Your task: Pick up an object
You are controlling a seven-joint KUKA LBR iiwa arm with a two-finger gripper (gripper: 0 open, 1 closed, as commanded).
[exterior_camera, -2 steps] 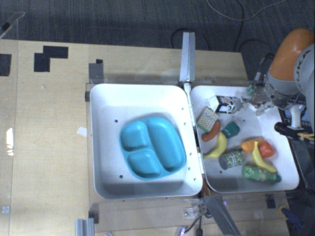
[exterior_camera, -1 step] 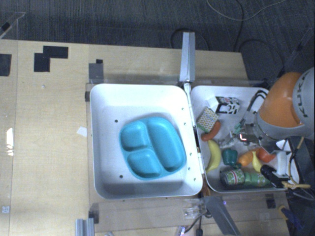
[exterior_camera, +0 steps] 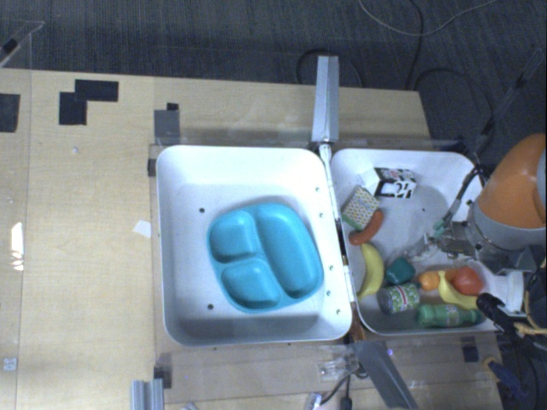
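At the near edge of the right bin (exterior_camera: 453, 162), a green can (exterior_camera: 446, 316), a tin (exterior_camera: 399, 297), a tomato (exterior_camera: 467, 280) and a banana (exterior_camera: 370, 268) are crowded together, so several objects are within reach. The gripper (exterior_camera: 442, 239) is poised at about 12 o'clock from the tomato; whether it is parted or closed cannot be judged. Farther off, a sausage (exterior_camera: 367, 225) is seen.

tray (exterior_camera: 265, 256) in left bin (exterior_camera: 184, 229) | banana (exterior_camera: 371, 268), cans (exterior_camera: 399, 298) in right bin (exterior_camera: 432, 162)

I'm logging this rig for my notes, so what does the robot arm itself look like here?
The arm enters from the right: a rounded orange band above a grey wrist section. Below that, thin metallic gripper parts reach over the right bin. Dark cables hang beside it.
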